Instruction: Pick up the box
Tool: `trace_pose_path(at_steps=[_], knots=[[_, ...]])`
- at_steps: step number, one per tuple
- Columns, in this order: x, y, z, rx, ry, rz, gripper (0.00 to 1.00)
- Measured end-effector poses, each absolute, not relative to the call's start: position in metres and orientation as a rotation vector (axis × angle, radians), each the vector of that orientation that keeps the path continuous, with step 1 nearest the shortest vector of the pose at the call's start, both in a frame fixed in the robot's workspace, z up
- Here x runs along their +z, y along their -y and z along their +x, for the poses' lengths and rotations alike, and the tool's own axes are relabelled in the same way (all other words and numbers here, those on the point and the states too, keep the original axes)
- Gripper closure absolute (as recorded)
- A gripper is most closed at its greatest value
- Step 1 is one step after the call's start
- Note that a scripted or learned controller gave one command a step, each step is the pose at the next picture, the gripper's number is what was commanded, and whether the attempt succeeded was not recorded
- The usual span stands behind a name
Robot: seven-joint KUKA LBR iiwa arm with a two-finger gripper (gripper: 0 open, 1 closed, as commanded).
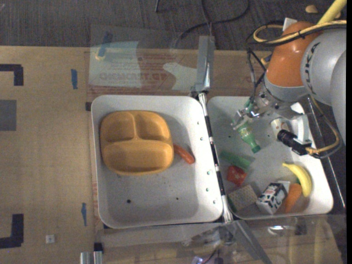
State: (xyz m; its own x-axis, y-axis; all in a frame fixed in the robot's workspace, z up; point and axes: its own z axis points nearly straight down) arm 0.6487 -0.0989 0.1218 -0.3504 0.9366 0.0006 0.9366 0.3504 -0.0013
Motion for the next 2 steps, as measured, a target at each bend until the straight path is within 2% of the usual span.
trace_pose_path(at_steps=[1,2], knots=[[0.1823,0.0879,0.6677,0.001,2.576,-1.799,1.0],[0.182,0.0875,0.6675,0.002,2.576,-1.798,0.0]])
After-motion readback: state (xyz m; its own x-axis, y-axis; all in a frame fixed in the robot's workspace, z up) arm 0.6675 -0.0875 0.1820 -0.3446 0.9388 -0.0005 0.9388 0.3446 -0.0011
